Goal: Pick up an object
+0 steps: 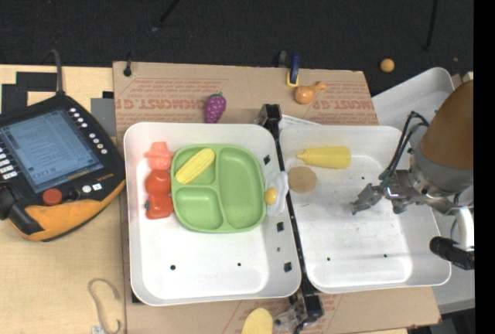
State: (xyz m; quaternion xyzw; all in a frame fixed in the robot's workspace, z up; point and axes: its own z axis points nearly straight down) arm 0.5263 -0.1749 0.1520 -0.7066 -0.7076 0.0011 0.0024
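The grey arm's two-finger gripper [373, 198] is hovering over the right shallow white plastic bin [363, 263], fingers spread and gripping nothing. The yellow plastic mustard bottle [325, 158] is lying near the far wall; centring above it before descending seems wise.

Two white bins sit side by side: the left bin [201, 270] holds a green divided plate [220, 189] with a corn cob [193, 165] in it, beside a red toy [158, 182]. In the right bin [363, 263] lie a yellow bottle [325, 158] and a tan disc [302, 180], with the gripper [377, 197] over its right side.
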